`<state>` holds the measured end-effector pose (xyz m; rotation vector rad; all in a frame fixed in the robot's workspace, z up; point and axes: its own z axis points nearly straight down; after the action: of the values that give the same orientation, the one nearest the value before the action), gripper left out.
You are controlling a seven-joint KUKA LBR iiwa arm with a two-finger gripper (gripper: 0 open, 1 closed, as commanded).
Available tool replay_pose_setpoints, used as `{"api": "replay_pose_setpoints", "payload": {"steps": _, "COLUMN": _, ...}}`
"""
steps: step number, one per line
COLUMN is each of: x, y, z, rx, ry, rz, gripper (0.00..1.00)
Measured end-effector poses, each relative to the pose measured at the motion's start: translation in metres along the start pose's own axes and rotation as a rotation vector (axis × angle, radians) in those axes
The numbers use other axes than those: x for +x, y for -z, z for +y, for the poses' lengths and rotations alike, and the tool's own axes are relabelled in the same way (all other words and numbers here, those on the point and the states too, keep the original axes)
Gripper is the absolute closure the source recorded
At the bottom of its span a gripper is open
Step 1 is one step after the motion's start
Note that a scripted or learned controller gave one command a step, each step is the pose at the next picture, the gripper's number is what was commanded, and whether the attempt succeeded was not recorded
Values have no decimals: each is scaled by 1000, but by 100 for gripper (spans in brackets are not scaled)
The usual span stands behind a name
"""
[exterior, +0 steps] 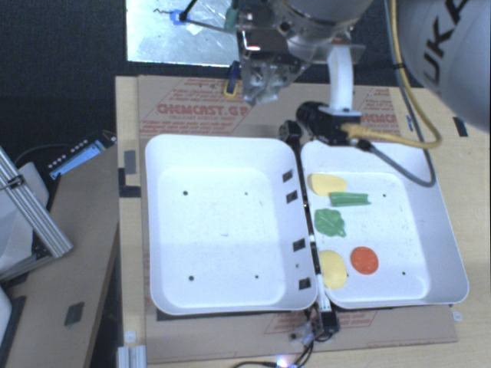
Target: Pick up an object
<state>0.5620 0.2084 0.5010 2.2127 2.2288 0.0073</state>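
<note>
Five small objects are seen in the right bin (430,205); the gripper (261,83) is raised at 12 o'clock.

A yellow piece (327,183), green pod (349,199), green leaf (329,221), yellow lump (332,268) and red disc (364,261) are clustered together. Whether the gripper is open cannot be told.

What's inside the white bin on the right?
Five small things lie in the right bin: a yellow piece, a green stick, a green leafy piece, another yellow piece and a red disc. None is covered.
</note>
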Motion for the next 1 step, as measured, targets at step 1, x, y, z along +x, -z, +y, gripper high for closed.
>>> {"api": "replay_pose_setpoints", "payload": {"steps": 1, "x": 28, "y": -4, "z": -36, "rx": 4, "ry": 1, "rz": -1, "gripper": 100}}
